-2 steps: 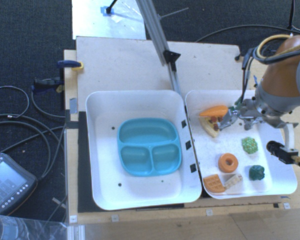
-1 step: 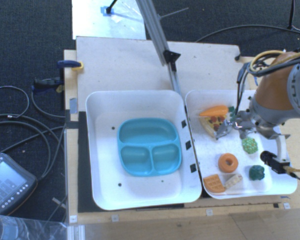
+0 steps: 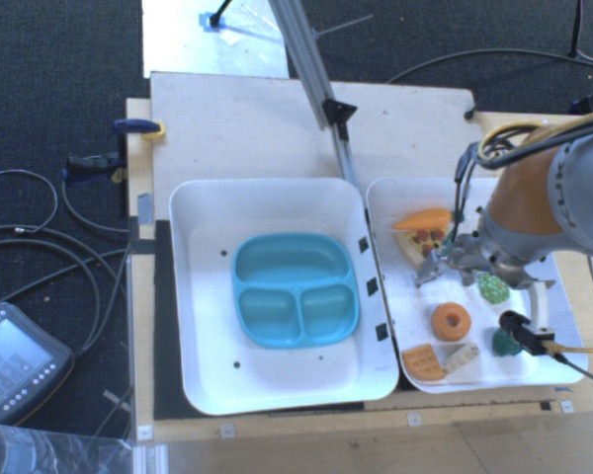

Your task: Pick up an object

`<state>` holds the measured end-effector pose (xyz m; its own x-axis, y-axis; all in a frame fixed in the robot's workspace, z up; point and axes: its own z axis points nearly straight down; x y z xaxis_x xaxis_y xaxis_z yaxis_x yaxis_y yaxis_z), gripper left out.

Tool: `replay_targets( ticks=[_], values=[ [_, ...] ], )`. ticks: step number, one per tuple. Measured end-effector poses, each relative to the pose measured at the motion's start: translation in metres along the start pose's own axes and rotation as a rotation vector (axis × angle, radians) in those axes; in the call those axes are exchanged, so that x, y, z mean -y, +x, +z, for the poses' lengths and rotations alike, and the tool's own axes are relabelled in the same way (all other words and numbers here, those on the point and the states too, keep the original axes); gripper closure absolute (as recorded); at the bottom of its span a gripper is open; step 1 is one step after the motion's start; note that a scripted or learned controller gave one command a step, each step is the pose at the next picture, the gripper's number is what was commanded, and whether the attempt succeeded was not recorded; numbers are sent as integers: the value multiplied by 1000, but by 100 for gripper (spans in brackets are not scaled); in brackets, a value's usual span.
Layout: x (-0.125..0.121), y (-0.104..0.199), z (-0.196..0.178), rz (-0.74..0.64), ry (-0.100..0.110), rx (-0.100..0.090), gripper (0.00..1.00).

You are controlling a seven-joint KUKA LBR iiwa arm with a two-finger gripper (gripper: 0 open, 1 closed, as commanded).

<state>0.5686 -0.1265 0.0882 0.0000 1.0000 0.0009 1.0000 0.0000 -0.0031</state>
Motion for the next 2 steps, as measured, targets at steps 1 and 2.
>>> replay_targets(
  ticks=[1, 2],
  values=[
    [-2, 0, -13, 0, -6, 0, 100],
    [-3, -2, -57, -3, -9, 2, 100]
  ],
)
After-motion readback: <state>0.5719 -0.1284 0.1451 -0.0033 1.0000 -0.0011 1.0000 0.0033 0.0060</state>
